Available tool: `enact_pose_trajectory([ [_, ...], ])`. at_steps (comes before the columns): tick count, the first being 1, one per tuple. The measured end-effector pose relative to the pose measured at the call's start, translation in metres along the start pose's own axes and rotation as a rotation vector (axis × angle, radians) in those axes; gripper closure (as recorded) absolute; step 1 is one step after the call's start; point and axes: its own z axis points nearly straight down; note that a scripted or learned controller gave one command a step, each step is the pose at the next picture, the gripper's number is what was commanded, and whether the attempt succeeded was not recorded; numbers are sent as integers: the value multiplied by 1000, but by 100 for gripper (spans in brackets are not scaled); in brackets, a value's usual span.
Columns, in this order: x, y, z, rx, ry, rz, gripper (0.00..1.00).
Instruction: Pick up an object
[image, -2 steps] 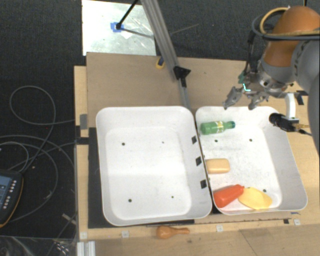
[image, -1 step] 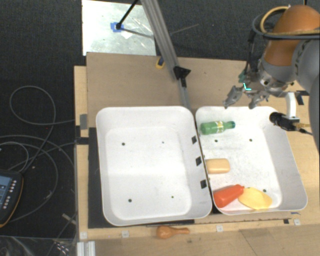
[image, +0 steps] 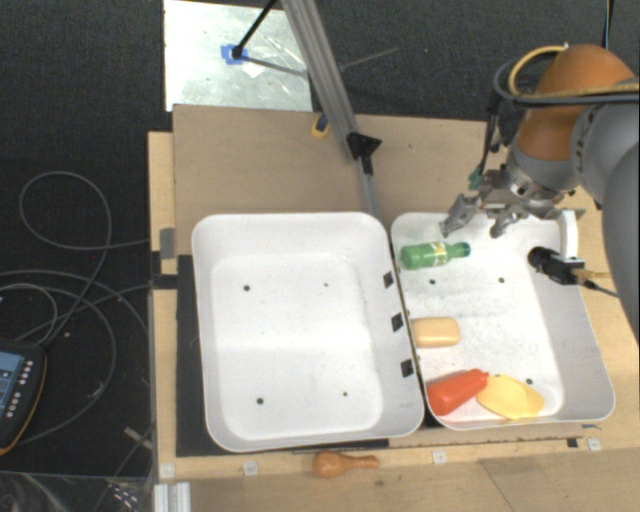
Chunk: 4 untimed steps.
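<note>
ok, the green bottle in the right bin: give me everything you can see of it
The green bottle is small, looks like plastic, with a yellowish label band at its middle and a paler cap end pointing right. It lies on its side, roughly level across the view, at the far end of the right bin, near its left wall. The end effector is just above and right of it; contact cannot be told.
</note>
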Motion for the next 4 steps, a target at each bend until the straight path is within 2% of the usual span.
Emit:
enact_pose_trajectory([
  [1, 1, 0, 54, -14, 4, 0, 0],
  [2, 1, 1, 69, -5, 0, -4, 0],
  [3, 1, 2, 56, -9, -1, -6, 100],
  [4, 3, 0, -9, -11, -1, -4, 100],
])
